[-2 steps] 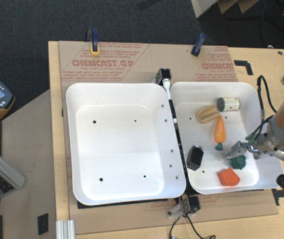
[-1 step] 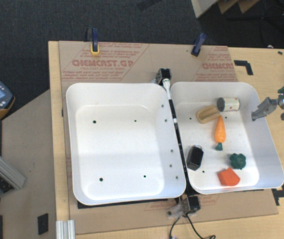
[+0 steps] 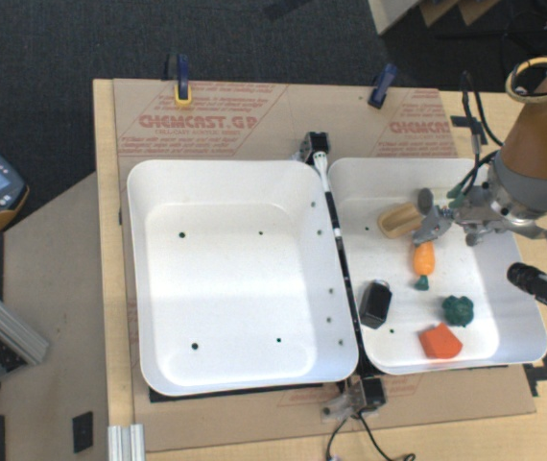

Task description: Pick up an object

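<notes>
The right bin (image 3: pixel 513 296) holds several small objects. A tan wooden piece (image 3: pixel 398 222) lies near its back left. Just in front of that piece is an orange carrot-shaped toy (image 3: pixel 424 258) with a green tip. A black block (image 3: pixel 376 303) leans by the bin's left wall, and a dark green lump (image 3: pixel 459 309) and an orange-red wedge (image 3: pixel 440 341) sit toward the front. My gripper (image 3: pixel 431 217) reaches in from the right, low over the bin, between the tan piece and the top of the carrot toy. Nothing is visibly held in it.
The left bin (image 3: pixel 158 190) stands beside the right one, with a black divider strip (image 3: pixel 336 243) between them. The grey arm with its orange band (image 3: pixel 542 128) hangs over the right bin's far right side. Clamps (image 3: pixel 181 75) hold the brown board at the back.
</notes>
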